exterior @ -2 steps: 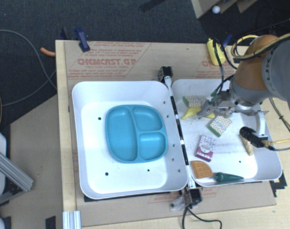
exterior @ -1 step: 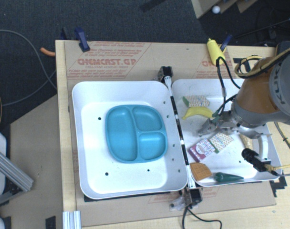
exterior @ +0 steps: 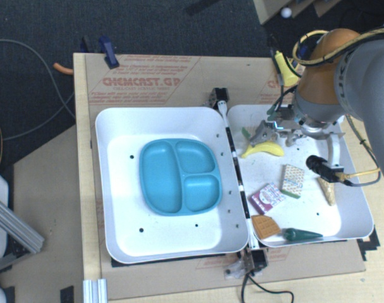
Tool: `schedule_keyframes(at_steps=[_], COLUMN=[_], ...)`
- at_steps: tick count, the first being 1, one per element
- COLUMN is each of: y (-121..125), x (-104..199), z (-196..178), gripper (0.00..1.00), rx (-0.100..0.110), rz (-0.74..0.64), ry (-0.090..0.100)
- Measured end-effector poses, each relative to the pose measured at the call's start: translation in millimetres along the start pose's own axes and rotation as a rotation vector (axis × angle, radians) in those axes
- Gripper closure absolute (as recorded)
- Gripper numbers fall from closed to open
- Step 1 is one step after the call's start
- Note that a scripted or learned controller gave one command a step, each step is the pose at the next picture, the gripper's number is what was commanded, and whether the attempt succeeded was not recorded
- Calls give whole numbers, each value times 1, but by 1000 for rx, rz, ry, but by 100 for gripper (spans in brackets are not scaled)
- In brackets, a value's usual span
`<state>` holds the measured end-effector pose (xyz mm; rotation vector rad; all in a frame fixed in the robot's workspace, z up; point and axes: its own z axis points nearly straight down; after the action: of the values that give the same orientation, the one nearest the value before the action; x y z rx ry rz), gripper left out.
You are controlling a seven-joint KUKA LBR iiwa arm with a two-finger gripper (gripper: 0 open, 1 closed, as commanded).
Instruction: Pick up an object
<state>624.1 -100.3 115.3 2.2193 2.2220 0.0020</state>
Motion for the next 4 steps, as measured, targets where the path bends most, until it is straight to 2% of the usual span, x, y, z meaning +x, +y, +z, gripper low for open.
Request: schedule_keyframes(at_steps=[1, 2, 3, 4], y=[-92, 2, -13, -14], x=[2, -12, 0, 8], z=[26, 15, 31, 31], gripper=[0, 0, 0, 0], rx=[-10, 0, 4, 4], rz=[2, 0, 1, 1], ry=[-4, -1, 1, 1])
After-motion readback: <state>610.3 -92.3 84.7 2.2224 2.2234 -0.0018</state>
